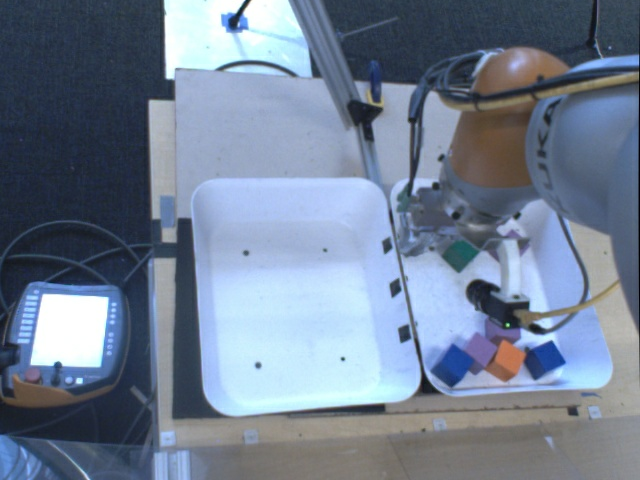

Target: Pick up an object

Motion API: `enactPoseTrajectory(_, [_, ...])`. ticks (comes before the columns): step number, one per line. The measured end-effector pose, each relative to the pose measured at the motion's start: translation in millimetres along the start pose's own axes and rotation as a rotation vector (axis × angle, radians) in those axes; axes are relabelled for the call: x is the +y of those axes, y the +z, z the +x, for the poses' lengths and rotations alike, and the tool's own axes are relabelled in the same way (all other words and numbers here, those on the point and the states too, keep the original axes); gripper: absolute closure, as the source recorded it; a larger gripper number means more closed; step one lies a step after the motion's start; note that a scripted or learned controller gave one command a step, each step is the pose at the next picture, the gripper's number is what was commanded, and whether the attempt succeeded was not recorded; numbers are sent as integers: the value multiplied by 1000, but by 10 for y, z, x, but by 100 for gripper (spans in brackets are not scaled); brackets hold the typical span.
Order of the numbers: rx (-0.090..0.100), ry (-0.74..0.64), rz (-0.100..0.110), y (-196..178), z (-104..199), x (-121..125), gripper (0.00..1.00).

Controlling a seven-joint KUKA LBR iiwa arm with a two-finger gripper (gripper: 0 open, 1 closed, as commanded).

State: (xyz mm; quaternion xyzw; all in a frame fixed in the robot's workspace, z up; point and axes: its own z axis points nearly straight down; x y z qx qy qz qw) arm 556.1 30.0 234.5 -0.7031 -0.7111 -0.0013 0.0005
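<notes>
Holds the hand (pixel 415 226) low over the upper left part of the right bin (pixel 440 313), close to the wall it shares with the left bin (pixel 300 298); cannot tell how far open, nor whether gripping anything. Carries both white bins side by side on a pale bench (pixel 260 118). Reaches in from the right with a grey arm (pixel 585 128), orange band (pixel 505 118) just above the wrist. Shows a teach pendant (pixel 65 343) with a lit screen well off to the left, on dark carpet, cables looped around it. Places a green block (pixel 461 257) on the right bin's floor just beside the hand, to its lower right; cannot tell whether touching. Groups four more along the right bin's near edge, left to right: blue block (pixel 452 365), purple block (pixel 482 349), orange block (pixel 507 360), second blue block (pixel 545 358), packed close together.
</notes>
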Motion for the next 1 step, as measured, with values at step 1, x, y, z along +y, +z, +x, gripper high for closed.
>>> enactPoseTrajectory(1, [1, -1, -2, -74, 576, 94, 100])
